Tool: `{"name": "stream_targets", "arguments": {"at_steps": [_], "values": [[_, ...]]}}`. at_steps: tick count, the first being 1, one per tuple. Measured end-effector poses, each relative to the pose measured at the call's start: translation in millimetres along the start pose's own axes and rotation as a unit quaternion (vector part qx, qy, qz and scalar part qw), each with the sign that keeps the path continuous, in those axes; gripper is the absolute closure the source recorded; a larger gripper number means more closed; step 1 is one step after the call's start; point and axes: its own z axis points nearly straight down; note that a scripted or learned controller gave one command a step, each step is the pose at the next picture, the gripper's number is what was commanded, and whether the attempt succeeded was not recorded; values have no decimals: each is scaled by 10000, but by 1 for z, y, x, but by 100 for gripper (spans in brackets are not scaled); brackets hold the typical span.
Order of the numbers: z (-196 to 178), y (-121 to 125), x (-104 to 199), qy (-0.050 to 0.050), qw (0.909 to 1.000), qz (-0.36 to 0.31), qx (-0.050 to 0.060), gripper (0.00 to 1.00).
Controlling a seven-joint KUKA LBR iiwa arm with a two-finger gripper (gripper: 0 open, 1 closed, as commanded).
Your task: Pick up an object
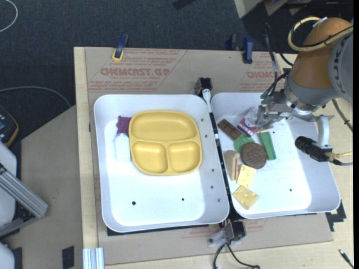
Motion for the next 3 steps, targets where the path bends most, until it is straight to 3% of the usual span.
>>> {"name": "stream_targets", "arguments": {"at_steps": [1, 2, 3], "values": [[-53, 0, 10, 3, 10000, -8, 7, 100], [-63, 1, 10, 5, 10000, -5, 17, 100], [-53, -18, 59, 26, 10000, -20, 61, 100]]}}
